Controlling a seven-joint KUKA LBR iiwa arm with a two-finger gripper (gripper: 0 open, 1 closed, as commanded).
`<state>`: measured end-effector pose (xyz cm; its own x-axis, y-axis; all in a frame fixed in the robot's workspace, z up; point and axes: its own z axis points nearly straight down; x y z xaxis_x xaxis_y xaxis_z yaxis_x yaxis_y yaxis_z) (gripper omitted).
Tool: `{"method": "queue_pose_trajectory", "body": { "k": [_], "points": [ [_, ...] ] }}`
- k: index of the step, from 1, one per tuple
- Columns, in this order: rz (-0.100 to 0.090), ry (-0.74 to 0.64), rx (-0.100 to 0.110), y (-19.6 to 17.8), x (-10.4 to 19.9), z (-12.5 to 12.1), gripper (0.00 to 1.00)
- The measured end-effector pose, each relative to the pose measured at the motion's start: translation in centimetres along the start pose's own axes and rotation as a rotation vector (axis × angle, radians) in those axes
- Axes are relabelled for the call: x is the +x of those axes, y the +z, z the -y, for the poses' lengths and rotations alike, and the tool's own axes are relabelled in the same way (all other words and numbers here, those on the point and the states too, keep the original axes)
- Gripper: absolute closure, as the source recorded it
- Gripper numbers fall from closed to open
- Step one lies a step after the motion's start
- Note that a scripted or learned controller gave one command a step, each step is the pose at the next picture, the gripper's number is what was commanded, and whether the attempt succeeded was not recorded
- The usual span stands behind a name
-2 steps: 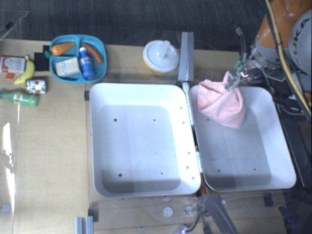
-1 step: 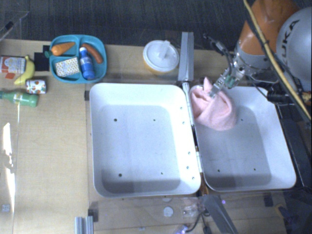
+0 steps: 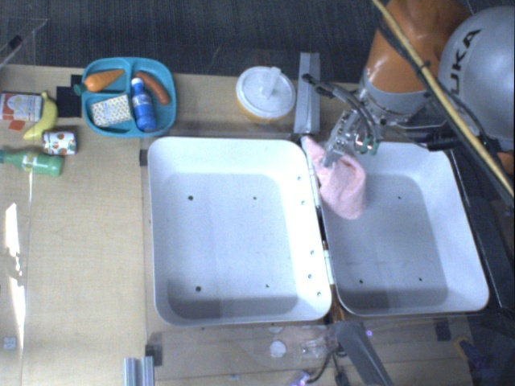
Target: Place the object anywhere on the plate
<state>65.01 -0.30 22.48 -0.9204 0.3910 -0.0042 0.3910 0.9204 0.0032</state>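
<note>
Gripping the top edge of a soft pink cloth [image 3: 344, 185], the two-finger metal gripper [image 3: 342, 145] hangs over the far left corner of the right-hand shallow white bin [image 3: 451, 256]. From the fingers the cloth droops down inside that bin, just beside its left wall. Well to the left of the bin, on the wooden bench [image 3: 80, 280], sits a blue sectioned plastic plate [image 3: 167, 83] with toy food. A white lidded cup [image 3: 265, 93] stands nearer the bin.

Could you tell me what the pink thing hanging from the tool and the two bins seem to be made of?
The pink cloth looks like soft matte fabric: it droops in folds from the tool. The left bin and right bin look like smooth white plastic, probably, with rounded moulded corners.
</note>
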Motion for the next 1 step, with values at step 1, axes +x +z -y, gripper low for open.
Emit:
{"method": "queue_pose_trajectory", "body": {
  "k": [1],
  "points": [
    [0.000, -0.401, -0.001, -0.51, 2.39, -4.06, 1.00]
  ]
}}
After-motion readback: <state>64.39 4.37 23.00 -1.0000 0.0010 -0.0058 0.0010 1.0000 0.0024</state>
